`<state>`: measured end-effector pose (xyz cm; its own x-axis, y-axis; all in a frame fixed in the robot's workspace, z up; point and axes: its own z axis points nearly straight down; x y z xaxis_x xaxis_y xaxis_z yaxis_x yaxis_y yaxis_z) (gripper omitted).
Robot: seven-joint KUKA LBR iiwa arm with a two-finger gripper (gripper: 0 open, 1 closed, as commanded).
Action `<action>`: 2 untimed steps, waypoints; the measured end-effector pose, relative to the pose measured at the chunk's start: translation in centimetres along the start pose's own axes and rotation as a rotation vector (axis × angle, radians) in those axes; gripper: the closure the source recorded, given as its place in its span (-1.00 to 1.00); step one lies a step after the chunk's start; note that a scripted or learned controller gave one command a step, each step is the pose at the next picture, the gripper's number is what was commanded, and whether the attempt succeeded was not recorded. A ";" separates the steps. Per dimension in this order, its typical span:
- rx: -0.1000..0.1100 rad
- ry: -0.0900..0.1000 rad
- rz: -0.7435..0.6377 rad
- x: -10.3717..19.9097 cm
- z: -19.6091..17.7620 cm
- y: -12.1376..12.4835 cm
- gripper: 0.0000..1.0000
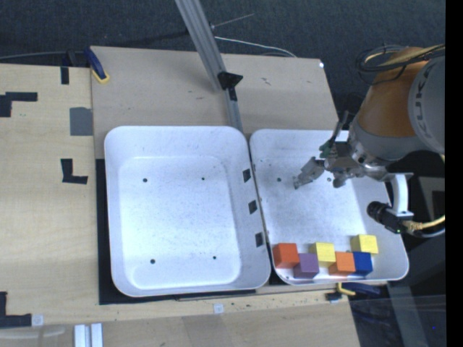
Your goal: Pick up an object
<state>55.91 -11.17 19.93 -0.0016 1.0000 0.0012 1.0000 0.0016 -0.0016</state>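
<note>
Claw (316, 172), fingers apparently spread and gripping nothing, poised over upper right bin (289, 147); blocks (325, 258) clustered at bin's 6 o'clock edge: shift toward 6 o'clock, centre over yellow block (367, 243), descend vertically before closing.

White bins (173, 139) (finely speckled) hold orange, yellow, purple, blue blocks (325, 258).

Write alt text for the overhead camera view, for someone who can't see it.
A grey and orange robot arm reaches from the right, its pincer above the right white bin. Small coloured blocks, orange, purple, yellow and blue, cluster along the bin's near edge.
</note>
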 end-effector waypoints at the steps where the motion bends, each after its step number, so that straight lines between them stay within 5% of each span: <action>1: 0.006 -0.001 0.000 0.2 6.1 0.5 -1.00; 2: -0.005 0.002 -0.008 8.0 0.4 0.8 -1.00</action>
<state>56.65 -3.17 19.49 -0.0096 0.9999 0.0028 0.9999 0.0096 0.0033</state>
